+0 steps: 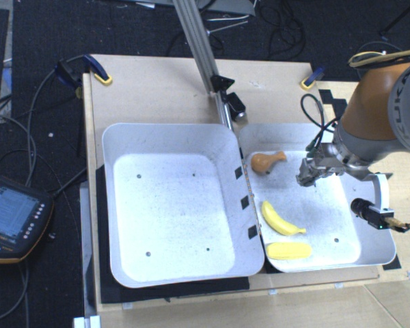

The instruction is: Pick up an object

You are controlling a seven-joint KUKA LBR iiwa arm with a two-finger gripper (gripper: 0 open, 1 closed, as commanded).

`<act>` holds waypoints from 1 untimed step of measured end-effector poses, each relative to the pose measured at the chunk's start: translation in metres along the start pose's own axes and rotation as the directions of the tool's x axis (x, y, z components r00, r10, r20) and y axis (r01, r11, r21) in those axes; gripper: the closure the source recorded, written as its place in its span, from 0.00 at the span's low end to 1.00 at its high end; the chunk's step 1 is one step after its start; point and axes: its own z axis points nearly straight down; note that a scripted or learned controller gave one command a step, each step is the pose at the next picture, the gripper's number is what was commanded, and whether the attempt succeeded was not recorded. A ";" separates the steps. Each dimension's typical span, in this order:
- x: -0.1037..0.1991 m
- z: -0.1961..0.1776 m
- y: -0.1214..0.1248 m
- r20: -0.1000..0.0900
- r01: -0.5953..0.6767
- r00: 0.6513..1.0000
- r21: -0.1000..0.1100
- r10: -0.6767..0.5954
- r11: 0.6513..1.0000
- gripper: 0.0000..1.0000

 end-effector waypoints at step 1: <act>0.005 -0.047 -0.006 0.000 0.000 1.000 0.001 0.000 1.000 1.00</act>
